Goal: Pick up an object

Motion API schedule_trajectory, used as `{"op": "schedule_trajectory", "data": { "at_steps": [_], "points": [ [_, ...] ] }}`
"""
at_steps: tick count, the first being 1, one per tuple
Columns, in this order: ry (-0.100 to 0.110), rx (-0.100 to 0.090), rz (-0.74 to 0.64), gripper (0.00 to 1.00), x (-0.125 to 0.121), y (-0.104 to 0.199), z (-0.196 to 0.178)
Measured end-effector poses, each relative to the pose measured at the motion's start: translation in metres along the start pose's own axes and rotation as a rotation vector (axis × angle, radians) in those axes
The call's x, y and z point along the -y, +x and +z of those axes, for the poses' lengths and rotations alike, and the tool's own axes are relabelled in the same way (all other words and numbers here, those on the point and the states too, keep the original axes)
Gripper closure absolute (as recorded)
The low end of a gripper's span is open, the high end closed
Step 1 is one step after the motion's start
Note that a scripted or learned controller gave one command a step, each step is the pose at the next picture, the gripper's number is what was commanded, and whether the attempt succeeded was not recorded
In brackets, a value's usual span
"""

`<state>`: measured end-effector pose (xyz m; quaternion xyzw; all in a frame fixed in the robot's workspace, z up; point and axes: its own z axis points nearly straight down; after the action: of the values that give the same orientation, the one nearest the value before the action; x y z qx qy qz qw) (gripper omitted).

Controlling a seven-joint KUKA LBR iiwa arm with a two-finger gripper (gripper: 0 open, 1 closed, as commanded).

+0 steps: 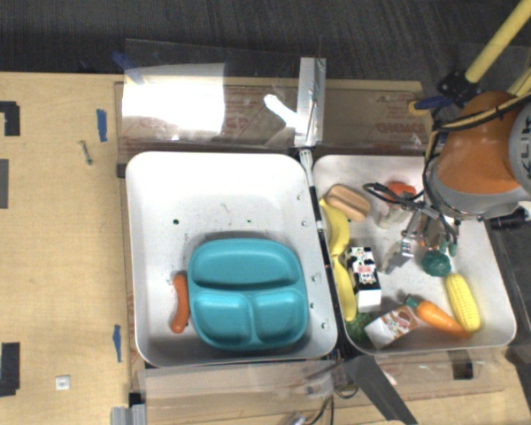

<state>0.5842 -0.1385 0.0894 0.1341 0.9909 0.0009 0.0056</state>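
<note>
My gripper point(414, 237) hangs low inside the right bin point(500, 330), below the orange wrist band. Its metal fingers point down over the bin floor between a black-and-white toy block point(363, 266) and a dark green round piece point(437, 262). I see nothing between the fingers. Around it lie a hot dog bun point(348, 201), a banana point(338, 237), a corn cob point(463, 300), a carrot point(438, 316) and a red-and-white packet point(390, 328). A small red-orange item point(401, 188) sits at the bin's back, just behind the gripper.
The left bin point(159, 193) holds a teal divided tray point(247, 292) and an orange sausage-like toy point(180, 303) beside it. A clear plastic wall point(212, 104) stands behind the bins. A yellow pole point(504, 29) slants at the upper right.
</note>
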Motion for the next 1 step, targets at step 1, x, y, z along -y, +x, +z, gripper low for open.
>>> {"op": "schedule_trajectory", "data": {
  "at_steps": [1],
  "points": [
    [0.006,0.001,-0.028,0.0,0.0773,-0.0235,-0.0267]
  ]
}}
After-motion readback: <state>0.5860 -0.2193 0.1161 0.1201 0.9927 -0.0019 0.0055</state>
